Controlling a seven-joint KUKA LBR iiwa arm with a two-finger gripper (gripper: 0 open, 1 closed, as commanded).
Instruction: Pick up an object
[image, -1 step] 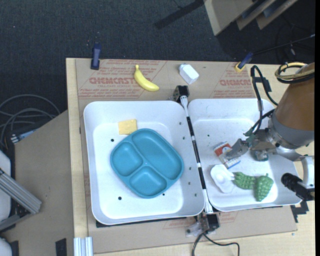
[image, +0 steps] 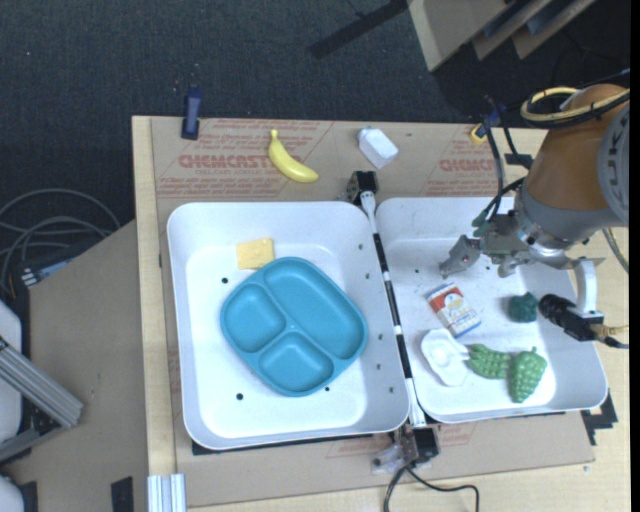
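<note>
The grey arm with the orange band (image: 575, 165) reached in from the right, over the back of the right-hand shallow white bin (image: 590, 385). Its two-finger gripper (image: 487, 258) hung above the bin's rear floor, with one finger pointing left toward the divider. No object was between the fingers. Whether the fingers were spread or pressed together could not be told from this angle.

Right bin contents: a small red-and-white carton (image: 453, 309) lay near the middle, just below the gripper. A dark teal lump (image: 522, 307) sat to its right, apart from it. At the front lay a white rounded plastic piece (image: 443, 357), touching or just beside a green knobbly toy vegetable (image: 508, 367).

Left-hand shallow white bin (image: 190, 300): a blue three-compartment plastic tray (image: 291, 325) lay at centre, tilted diagonally. A flat yellow square (image: 255, 252) lay just behind it, near its rear edge.

On the cardboard sheet (image: 160, 170) behind the bins: a yellow toy banana (image: 289, 160), a small white block (image: 378, 147) and a small dark blue object (image: 191, 110) at the left rear corner.
</note>
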